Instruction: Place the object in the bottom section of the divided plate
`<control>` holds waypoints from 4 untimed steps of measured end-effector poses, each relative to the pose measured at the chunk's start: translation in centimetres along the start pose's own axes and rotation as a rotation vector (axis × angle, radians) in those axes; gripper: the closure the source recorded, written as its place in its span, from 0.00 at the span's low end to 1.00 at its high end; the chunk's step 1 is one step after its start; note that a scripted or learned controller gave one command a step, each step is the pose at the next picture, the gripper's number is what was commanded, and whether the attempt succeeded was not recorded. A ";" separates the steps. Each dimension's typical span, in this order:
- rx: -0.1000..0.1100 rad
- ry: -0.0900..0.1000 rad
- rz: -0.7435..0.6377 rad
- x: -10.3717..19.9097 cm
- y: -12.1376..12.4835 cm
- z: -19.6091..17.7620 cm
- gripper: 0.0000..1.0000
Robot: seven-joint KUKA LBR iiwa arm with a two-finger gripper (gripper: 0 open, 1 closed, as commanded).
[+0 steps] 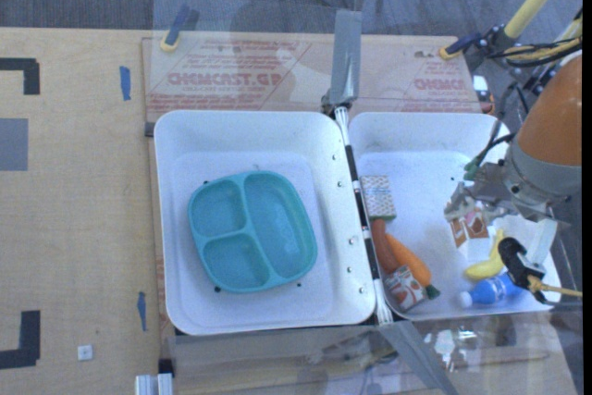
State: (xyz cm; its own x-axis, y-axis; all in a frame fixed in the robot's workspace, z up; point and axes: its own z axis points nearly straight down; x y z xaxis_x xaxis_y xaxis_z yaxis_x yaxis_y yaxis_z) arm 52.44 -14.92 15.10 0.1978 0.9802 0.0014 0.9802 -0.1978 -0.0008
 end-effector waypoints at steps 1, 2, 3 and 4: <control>-0.002 -0.001 -0.165 2.5 1.2 -4.4 1.00; -0.001 -0.002 -0.151 11.2 5.2 -5.7 1.00; 0.003 -0.001 -0.162 20.7 2.2 -3.3 1.00; -0.017 -0.001 -0.276 25.2 0.1 3.9 1.00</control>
State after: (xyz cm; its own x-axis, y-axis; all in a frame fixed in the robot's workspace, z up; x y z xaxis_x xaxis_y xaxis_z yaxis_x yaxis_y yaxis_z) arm 57.52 9.80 11.22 -0.0766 0.9971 -0.0012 0.9969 0.0767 0.0160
